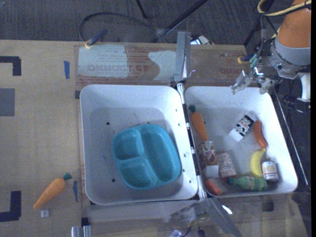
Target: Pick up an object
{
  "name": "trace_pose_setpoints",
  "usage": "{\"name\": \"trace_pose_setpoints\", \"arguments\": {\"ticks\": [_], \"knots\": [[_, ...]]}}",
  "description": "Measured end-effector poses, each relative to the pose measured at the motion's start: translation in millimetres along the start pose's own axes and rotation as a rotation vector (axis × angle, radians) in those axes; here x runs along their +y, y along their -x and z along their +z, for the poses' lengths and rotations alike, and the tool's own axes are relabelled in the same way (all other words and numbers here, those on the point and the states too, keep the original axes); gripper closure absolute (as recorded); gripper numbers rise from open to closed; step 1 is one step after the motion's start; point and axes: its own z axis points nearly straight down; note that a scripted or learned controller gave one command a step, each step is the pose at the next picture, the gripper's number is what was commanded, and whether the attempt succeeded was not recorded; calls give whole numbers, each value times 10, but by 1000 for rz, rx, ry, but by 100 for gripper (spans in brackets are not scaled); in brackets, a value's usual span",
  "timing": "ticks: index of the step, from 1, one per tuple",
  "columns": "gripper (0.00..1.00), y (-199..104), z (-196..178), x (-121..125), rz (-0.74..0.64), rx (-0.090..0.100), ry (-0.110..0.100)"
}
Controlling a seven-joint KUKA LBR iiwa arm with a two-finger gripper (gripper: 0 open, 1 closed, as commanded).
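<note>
The jaws are sitting apart with nothing between them. The gripper (pixel 252 82) is hanging over the right bin's (pixel 217 98) top edge, so picking a toy is not done yet.

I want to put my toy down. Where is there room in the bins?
The left bin has bare floor behind the blue tray. The right bin is free at the back, above the milk carton. Its front is crowded: banana, carrot, cans and bottles.

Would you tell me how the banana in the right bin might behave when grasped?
The banana looks like smooth toy plastic, so probably light and stiff. Its curved, rounded shape may slip between the fingers. Lying close to the small can, it could nudge that.
</note>
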Motion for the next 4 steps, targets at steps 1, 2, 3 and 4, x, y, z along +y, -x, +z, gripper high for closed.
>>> {"name": "trace_pose_setpoints", "arguments": {"ticks": [1, 2, 3, 4], "knots": [[0, 180, 1265, 105, -169, 0, 0], [0, 335, 1428, -654, -106, -1, 3], [100, 348, 1304, -635, -104, -3, 10], [100, 50, 605, -716, 234, -1, 2]]}}
